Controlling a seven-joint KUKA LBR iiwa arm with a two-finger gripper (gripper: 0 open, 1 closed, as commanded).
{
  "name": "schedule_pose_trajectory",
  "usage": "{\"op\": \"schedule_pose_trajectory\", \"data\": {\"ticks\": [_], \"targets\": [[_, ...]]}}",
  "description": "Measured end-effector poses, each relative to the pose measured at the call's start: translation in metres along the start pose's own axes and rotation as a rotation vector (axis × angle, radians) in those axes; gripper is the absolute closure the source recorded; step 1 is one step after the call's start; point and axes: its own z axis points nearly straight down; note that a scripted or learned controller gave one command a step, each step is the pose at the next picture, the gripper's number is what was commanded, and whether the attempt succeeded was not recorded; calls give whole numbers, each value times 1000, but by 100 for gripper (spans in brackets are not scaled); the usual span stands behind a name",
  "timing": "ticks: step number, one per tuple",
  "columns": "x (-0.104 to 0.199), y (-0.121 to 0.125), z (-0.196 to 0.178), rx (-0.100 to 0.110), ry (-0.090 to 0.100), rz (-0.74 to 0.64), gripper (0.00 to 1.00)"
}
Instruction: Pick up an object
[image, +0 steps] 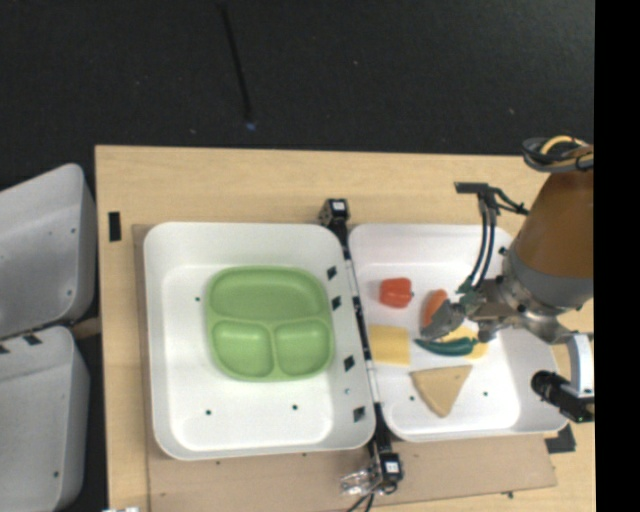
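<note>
The right bin holds several small items. A red piece lies at its back left, and a yellow block sits near the divider. A tan wedge lies toward the front. My gripper hangs low over the middle of this bin. It is right beside an orange piece and just above a green and yellow item. The gripper body hides part of both items. I see nothing lifted off the bin floor.
A green divided plate rests in the left bin. A black clamp sits at the back between the bins and cables trail from the wrist. The arm's orange band looms over the right bin's right side.
</note>
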Motion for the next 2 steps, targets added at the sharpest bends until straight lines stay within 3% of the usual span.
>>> {"op": "schedule_pose_trajectory", "data": {"ticks": [1, 2], "targets": [[0, 1, -4, -8, -1, -3, 0], [6, -5, 46, -6, -2, -1, 0]]}}
